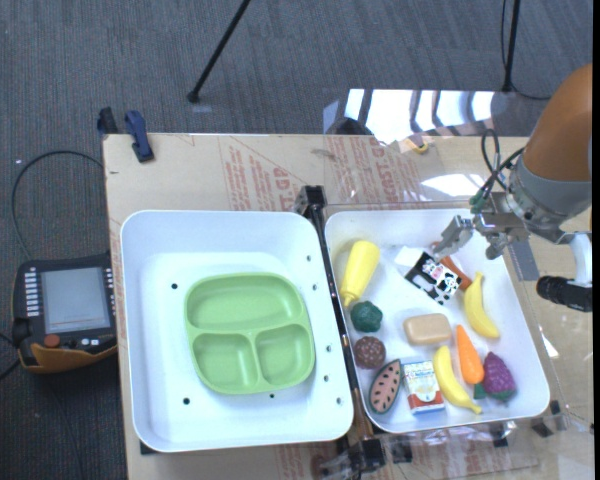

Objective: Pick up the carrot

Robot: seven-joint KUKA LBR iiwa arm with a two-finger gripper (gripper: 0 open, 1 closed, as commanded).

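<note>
Right bin (535,363), contents as we count them from its near edge: carrot (468,355), lying between two bananas, purple grapes (498,376) just beside it; tan block (427,329) further in. Above the bin's far right corner we note the gripper (477,230), fingers spread, pinching nothing.

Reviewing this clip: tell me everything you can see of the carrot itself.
The carrot is a small, smooth orange toy, plastic by its look, tapering from a wider lower end to a narrower top. It lies flat in the right bin, in the lower right part, its length running roughly up and down the view. A banana lies along its left side and purple grapes sit at its right; it looks to touch both. The gripper is above it, apart.
</note>
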